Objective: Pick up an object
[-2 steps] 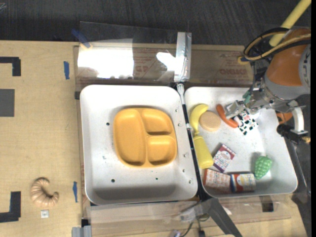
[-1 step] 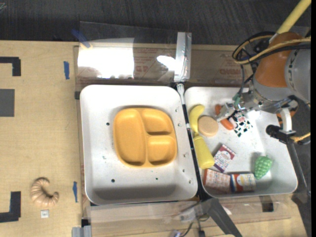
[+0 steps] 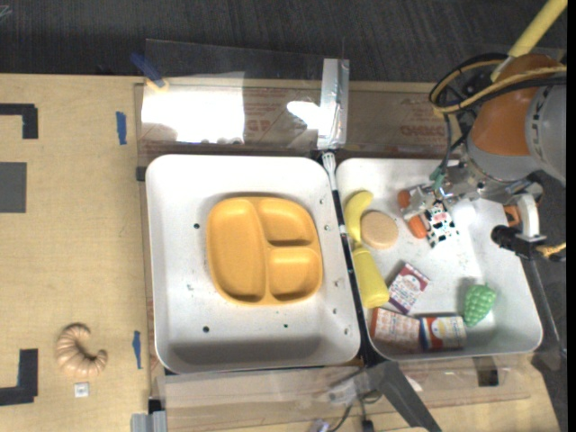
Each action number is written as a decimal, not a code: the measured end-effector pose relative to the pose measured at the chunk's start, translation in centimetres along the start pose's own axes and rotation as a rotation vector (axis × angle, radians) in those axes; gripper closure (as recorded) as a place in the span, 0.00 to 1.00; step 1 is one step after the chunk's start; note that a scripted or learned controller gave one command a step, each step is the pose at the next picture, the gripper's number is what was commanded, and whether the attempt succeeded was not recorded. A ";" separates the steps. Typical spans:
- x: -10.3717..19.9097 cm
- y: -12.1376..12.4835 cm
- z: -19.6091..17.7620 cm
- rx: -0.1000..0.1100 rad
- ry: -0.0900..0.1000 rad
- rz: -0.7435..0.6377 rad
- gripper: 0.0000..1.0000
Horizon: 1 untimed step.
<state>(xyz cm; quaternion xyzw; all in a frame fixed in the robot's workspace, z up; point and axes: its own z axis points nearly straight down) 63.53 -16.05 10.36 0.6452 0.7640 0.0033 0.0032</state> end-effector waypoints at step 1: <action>1.2 2.3 -11.0 -0.007 -0.005 0.025 1.00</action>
